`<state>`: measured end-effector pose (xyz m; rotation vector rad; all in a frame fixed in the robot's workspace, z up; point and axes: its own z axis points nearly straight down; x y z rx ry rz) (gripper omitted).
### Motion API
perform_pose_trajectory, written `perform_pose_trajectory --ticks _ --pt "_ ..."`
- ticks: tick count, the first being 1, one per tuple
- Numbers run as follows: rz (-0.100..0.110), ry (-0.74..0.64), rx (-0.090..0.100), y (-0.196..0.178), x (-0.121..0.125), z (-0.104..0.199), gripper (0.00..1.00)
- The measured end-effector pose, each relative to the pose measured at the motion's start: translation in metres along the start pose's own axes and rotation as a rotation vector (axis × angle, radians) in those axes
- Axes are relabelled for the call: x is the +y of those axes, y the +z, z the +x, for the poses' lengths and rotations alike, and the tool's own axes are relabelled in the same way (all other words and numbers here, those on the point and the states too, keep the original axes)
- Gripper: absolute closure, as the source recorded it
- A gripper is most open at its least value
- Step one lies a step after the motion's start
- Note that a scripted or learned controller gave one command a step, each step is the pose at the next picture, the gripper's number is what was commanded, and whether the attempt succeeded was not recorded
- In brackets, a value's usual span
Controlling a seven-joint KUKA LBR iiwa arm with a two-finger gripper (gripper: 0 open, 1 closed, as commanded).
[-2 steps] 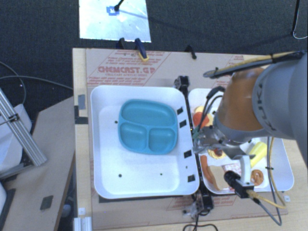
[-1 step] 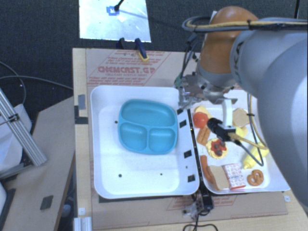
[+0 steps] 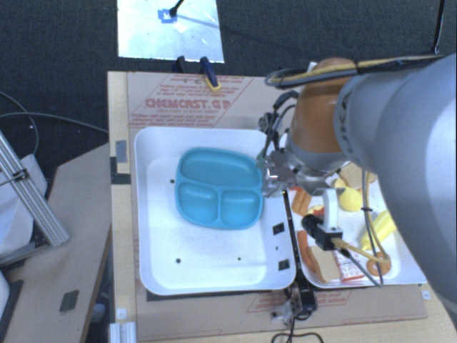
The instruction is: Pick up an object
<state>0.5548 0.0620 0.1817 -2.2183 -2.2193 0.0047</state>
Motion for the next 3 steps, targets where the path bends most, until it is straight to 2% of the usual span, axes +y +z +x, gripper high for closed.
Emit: perform_pose_trajectory --ticks 1,2,3 --pt "-0.001 0.001 0.0 -0.021 -0.061 -0.004 1.0" --pt "-0.005 0.0 0.0 -0.02 -0.058 -0.004 0.0" --pt "-0.006 -0.004 0.001 -0.031 -0.057 -0.004 1.0"
